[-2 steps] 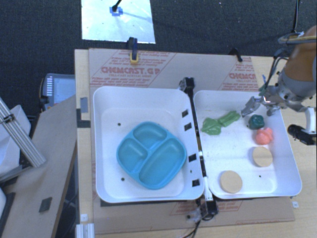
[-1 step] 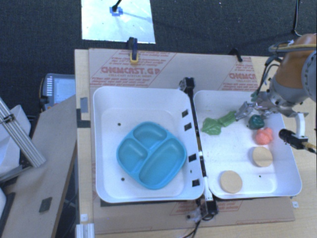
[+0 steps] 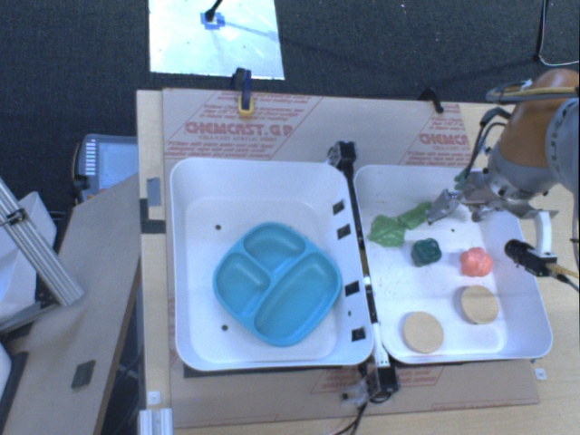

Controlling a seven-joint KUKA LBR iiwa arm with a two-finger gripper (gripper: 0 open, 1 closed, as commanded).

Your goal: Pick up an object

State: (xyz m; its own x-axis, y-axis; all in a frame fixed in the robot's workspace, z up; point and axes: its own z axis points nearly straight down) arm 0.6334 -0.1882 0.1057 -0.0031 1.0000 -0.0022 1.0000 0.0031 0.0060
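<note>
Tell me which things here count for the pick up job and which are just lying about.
For the job:
pincer, over the right bin
light green piece
dark green lump
pink lump
two tan discs and

Lying about:
blue divided plate in the left bin
yellow clamp on the board's far edge

KUKA iiwa arm (image 3: 544, 139), entering from the right edge of the camera view. The grey body carries an orange band at its upper part, with thin cables running down the left flank of the wrist. The wrist is tilted down and leftward, over the far right corner of the right-hand bin. The two-finger gripper (image 3: 446, 207) extends low and to the left from the wrist; its metallic fingers appear slightly parted, though the slanted view leaves this uncertain.
</note>
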